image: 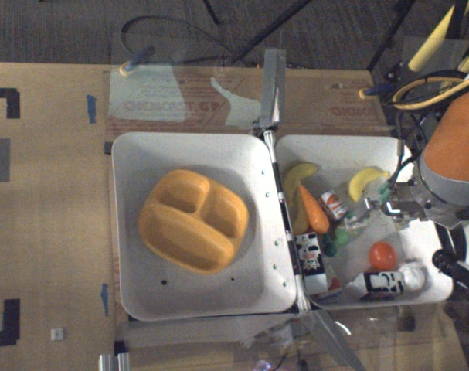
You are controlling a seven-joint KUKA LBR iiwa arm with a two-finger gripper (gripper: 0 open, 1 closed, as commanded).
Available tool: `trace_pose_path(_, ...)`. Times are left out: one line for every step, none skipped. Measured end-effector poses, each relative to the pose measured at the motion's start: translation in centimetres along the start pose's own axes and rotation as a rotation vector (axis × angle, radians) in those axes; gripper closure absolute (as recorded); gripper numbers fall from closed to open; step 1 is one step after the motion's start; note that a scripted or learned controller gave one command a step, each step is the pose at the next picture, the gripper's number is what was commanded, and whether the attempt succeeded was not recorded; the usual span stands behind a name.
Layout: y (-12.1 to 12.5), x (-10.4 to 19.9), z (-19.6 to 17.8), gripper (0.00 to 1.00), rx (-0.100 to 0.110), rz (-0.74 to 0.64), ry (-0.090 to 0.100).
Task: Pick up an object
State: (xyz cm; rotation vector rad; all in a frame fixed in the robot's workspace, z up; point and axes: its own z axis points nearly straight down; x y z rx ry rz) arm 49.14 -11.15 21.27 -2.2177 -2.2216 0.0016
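The right bin (419, 147) holds several small items. Two yellow bananas lie at its back, one (298, 178) by the left wall and one (368, 182) further right. An orange carrot (314, 209) lies beside a small red-and-white can (334, 205) and a green object (339, 239). Toward the front are a black-and-white carton (310, 255), a red-orange ball (382, 256) and a white bottle with a dark label (390, 281). My gripper (358, 218) reaches in from the right, low over the bin's middle, just right of the can and green object and below the right banana.
The left bin (134, 284) holds a large yellow-orange divided tray (193, 220). A metal divider (283, 207) runs between the bins. The arm's orange band (454, 141) hangs over the right bin's right wall. Yellow cables (427, 91) loop behind it.
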Motion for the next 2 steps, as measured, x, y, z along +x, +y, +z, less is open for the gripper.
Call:
trace_pose_path(5.64,1.08,12.57,0.0,-0.009,-0.067,-0.003)
trace_pose_path(5.64,1.08,12.57,0.0,-0.009,-0.067,-0.003)
